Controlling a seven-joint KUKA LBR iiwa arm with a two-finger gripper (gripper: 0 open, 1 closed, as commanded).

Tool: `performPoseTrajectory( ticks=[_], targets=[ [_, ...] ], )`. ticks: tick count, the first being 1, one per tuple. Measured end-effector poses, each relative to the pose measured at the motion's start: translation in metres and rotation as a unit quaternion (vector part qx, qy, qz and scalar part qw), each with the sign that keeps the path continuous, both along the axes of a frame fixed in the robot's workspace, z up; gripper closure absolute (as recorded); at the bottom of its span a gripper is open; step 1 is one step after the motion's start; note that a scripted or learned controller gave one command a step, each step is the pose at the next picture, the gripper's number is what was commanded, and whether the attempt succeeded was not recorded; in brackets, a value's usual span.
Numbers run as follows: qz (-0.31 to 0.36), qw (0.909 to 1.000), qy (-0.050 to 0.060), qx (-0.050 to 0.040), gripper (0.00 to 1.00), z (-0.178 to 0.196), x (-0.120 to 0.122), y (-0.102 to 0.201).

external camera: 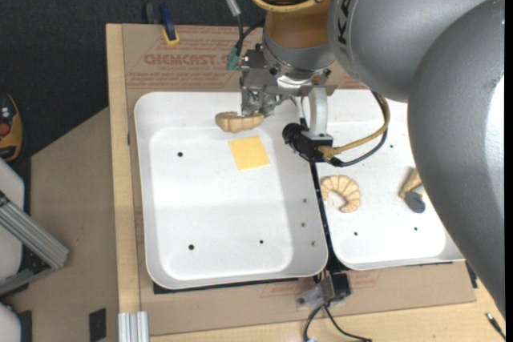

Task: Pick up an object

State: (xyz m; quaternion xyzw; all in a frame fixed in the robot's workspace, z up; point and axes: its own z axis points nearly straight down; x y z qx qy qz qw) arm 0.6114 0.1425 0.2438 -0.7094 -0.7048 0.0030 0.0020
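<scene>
You see the claw (pixel 255 110) at the left bin's (pixel 160 196) far edge, over a tan pastry piece (pixel 239 122), a yellow cheese slice (pixel 249 153) just beside; a croissant (pixel 342 192) lies in the right bin (pixel 385 240)

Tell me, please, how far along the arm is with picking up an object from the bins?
Done: the arm has reached over the left bin, its gripper down at the tan curved piece by the far wall. In hand: nothing clearly; that piece looks to rest on the bin floor. Left: a secure grasp and lift. The yellow square lies untouched, as do the croissant-shaped piece and a small tool in the right bin.
</scene>
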Motion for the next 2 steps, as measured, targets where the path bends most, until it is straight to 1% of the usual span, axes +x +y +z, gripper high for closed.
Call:
performPoseTrajectory(
  ticks=[1,2],
  targets=[
    [0.008,1.0000,-0.004,0.0028,1.00,0.014,-0.015,0.088],
    [0.000,1.0000,-0.001,-0.0006,1.00,0.011,-0.041,0.013]
  ],
)
